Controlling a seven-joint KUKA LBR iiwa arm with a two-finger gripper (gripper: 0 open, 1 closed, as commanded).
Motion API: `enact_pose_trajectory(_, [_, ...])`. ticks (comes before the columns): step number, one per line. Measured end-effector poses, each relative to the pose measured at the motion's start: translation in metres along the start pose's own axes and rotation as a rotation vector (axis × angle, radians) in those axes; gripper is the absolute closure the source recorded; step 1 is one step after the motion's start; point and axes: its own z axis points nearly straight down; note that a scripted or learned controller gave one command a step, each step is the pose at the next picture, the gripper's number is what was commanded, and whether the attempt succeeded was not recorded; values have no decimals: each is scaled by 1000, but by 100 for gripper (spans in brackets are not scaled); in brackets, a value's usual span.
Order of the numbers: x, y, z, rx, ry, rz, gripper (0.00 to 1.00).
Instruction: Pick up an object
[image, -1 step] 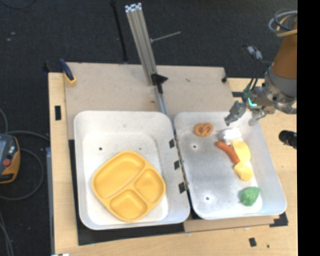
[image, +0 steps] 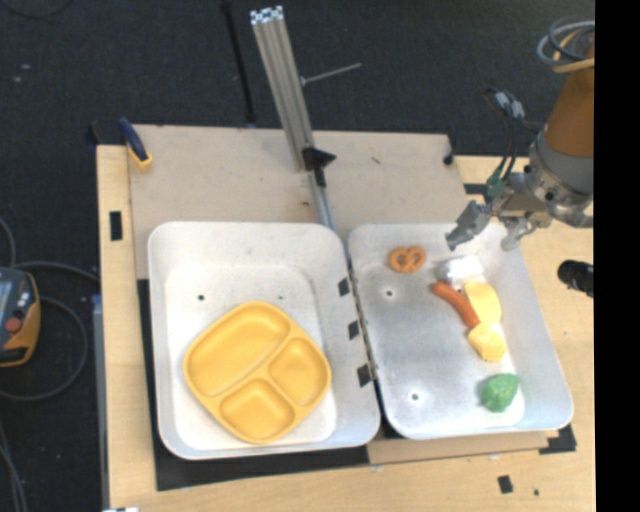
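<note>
Glossy yellow three-compartment tray (image: 257, 372); twisted pretzel (image: 406, 260); fuzzy green lump (image: 499, 391)

We see even, bright overhead light, mild glare on the right bin (image: 540, 330), faint shadows, and slightly soft focus throughout.

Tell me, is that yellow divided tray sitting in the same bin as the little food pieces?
No, the yellow tray lies in the left bin; the food pieces sit in the right bin.

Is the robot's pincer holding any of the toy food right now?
No. The pincer hangs open above the top edge of the right bin, with nothing between its fingers. The pretzel, carrot and other pieces lie in the bin.
</note>
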Motion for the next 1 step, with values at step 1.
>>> enact_pose_trajectory(1, [-6, 6, 60, 5, -1, 1, 0])
